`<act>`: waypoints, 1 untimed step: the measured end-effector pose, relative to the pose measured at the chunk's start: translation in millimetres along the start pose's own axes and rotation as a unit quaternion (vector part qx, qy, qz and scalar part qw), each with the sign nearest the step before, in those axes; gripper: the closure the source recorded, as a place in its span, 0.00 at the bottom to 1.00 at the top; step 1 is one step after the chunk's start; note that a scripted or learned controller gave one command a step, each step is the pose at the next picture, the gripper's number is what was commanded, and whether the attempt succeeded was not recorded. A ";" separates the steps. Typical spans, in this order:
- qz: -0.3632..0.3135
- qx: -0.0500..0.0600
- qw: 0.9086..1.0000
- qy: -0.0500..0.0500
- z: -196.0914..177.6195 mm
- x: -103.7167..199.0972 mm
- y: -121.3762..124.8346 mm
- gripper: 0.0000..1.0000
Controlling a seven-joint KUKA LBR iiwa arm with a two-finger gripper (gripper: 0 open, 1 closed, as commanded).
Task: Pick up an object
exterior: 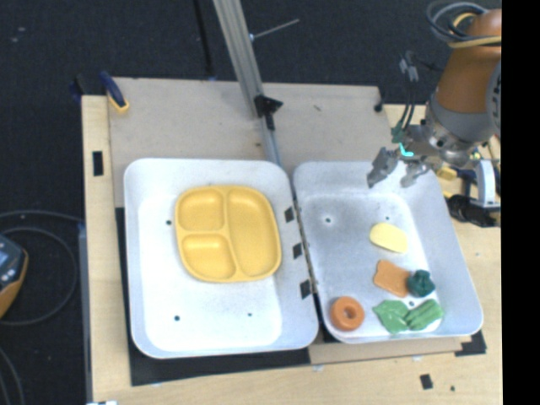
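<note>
My claw [396, 172] hangs over the far edge of the right bin [337, 201], near its upper right corner. Both fingers are spread apart with nothing between them: released, holding nothing. My arm [467, 83] comes in from the right, orange band above the wrist.

Things to pick, all in the right bin, all below my claw toward the near side:
- Pale yellow piece [389, 237], closest to my claw, straight below it on the bin floor, apart from the rest.
- Orange block [390, 278], further below, touching a dark green lump [420, 283] on its right.
- Light green leafy piece [408, 315] at the near edge, just below the orange block and the dark lump.
- Orange ring [347, 313], flat, near the bin's lower left corner, just left of the leafy piece.

Nothing touches my fingers.

Left bin [152, 310], well to the left of my claw: a yellow divided tray [228, 232] with three sections lies in its upper middle.

A metal pole [240, 49] slants up from between the two bins, to my claw's left.
</note>
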State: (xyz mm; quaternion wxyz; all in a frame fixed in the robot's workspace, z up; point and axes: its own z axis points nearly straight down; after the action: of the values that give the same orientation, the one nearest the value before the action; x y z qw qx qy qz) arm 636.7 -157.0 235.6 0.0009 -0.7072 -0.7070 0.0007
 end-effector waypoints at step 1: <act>0.000 -0.002 1.000 0.000 -2.2 0.0 1.0 0.00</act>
State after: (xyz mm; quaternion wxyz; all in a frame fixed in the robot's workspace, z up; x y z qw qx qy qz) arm 637.7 -156.9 237.7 -0.0009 -0.7070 -0.7073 -0.0006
